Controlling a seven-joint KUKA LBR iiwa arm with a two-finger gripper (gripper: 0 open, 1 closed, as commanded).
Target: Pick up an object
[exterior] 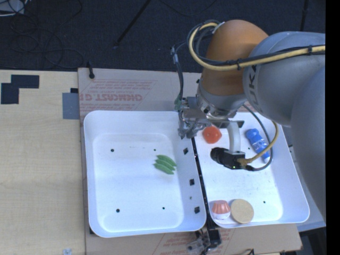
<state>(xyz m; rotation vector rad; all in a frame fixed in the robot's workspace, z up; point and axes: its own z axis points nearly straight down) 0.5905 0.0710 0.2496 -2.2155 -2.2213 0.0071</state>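
Where we look down on the bench: two white bins sit side by side, touching along their inner walls.
Left bin: we see one green object, leaf-like or pod-like, lying flat toward its right side, near the dividing wall.
Right bin: we count an orange-red object, a blue object, a tan disc and a small pink-and-white item.
Orange-red object: we find it near the far left part of the right bin, just beside the pincer hardware, resting on the bin floor.
Blue object: we see it to the right of the orange-red one, partly crossed by a cable.
Tan disc and pink-and-white item: we see them touching each other at the near edge of the right bin.
Arm: we see it reach in from the right, its orange band above the wrist, over the far part of the right bin.
Pincer: we place it over the wall between the bins; we cannot tell whether it is apart or together, and we see nothing between its tips.
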